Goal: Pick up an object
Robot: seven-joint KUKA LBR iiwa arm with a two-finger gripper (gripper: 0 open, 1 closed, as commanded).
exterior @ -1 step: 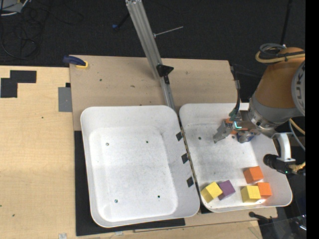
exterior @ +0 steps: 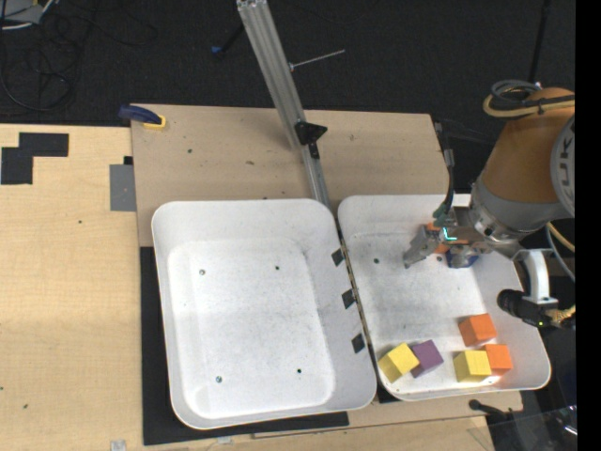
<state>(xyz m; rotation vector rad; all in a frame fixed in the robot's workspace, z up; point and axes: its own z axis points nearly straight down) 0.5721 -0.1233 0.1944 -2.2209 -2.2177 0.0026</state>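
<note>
Blocks lie near the bin's front edge, well apart from fingers

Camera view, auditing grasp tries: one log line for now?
gripper: over right white bin | small blue object beside | coloured blocks untouched
</note>
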